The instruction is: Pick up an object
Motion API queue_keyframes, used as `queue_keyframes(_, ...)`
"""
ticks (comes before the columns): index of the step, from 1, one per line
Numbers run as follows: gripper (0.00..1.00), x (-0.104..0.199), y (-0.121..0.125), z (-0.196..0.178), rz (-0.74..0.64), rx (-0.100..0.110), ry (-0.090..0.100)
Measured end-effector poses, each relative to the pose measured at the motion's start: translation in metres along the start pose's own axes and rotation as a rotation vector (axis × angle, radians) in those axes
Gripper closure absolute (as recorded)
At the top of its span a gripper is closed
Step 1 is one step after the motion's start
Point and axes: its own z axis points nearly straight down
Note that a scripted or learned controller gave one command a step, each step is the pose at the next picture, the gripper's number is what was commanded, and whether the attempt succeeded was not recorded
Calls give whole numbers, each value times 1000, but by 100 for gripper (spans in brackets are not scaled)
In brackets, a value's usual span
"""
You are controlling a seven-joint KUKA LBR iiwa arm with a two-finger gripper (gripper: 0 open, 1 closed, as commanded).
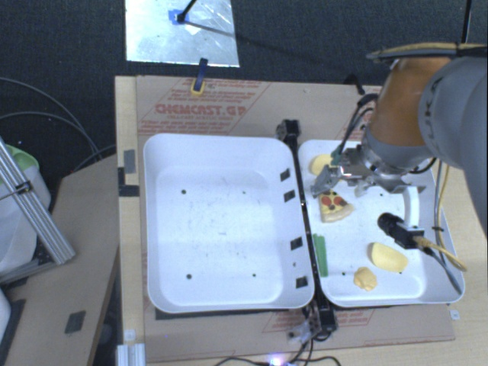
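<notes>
Two white bins sit side by side on a brown sheet (252, 101) on the table (76, 204). The sheet bears red print reading "CHEMCAST GP", and a second red line at its near edge is too hidden to read. The left bin (221, 227) has four small black tabs (289, 197) along the wall it shares with the right bin (358, 235). The right bin holds five things: one pizza slice (334, 205), three yellow pieces and one green strip (320, 255). The pizza slice lies near the bin's middle, just under the pincer (326, 180), which hangs low over the far left part of that bin; whether it is released or clenched cannot be told, and nothing is seen in its grasp. One yellow lump (320, 162) lies at the far wall, partly behind the pincer. A yellow oval (389, 258) and a smaller yellow bit (365, 279) lie near the front wall. The green strip lies along the shared wall.
</notes>
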Motion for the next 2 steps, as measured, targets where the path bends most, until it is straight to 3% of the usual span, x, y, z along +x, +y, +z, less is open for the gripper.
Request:
queue_keyframes(1, 0, -68, -97, 80, 7, 8, 2)
queue_keyframes(2, 0, -84, -59, 101, -2, -6, -1)
